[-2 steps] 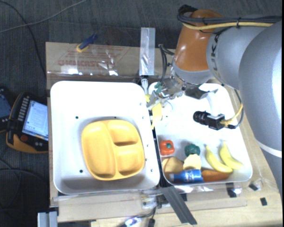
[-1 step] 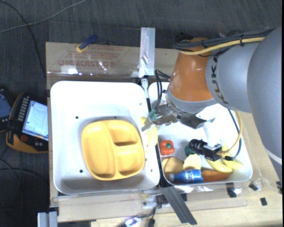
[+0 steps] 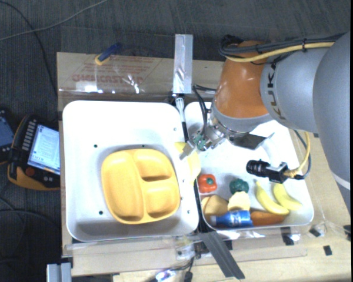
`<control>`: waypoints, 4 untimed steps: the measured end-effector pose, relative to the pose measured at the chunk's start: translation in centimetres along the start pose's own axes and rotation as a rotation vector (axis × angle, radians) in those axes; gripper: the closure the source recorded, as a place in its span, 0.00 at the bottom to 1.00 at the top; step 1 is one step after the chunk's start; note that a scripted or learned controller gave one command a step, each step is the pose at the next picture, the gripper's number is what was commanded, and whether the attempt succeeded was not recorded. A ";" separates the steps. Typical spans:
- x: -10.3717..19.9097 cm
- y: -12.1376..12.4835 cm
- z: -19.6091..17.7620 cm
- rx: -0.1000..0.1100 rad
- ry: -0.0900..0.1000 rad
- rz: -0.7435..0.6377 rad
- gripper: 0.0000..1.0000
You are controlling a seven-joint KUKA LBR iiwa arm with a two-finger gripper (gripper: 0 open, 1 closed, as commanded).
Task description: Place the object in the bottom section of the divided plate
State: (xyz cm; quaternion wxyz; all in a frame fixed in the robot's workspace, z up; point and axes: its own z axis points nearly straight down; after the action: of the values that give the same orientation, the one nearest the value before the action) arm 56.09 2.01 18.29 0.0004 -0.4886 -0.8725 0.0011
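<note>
A yellow divided plate [image 3: 142, 185] lies in the left bin [image 3: 82, 134], with one large section on its left and two smaller ones on its right; nothing lies on it. My gripper [image 3: 195, 142] hangs over the wall between the two bins, just above and right of the plate's upper right corner. A small pale yellow piece [image 3: 192, 162] shows right under the gripper at that wall; whether it is held or resting there is unclear.
The right bin [image 3: 282, 140] holds a red tomato-like piece [image 3: 207, 183], a green piece [image 3: 239, 185], two bananas [image 3: 275, 198], a blue bottle [image 3: 233, 219], an orange carrot [image 3: 269, 218] and a pale wedge [image 3: 239, 201]. A plastic bag [image 3: 115, 75] lies behind the bins.
</note>
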 end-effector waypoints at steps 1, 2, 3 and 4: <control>5.9 5.2 0.0 -0.002 0.001 -0.369 1.00; 16.0 4.5 2.6 0.000 0.002 -0.463 1.00; 16.9 1.3 -1.0 0.000 0.002 -0.351 1.00; 12.4 -1.5 1.3 0.000 0.000 -0.408 1.00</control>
State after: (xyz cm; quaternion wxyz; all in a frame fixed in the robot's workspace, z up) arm 48.38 11.81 16.96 0.0008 -0.3017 -0.9534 0.0011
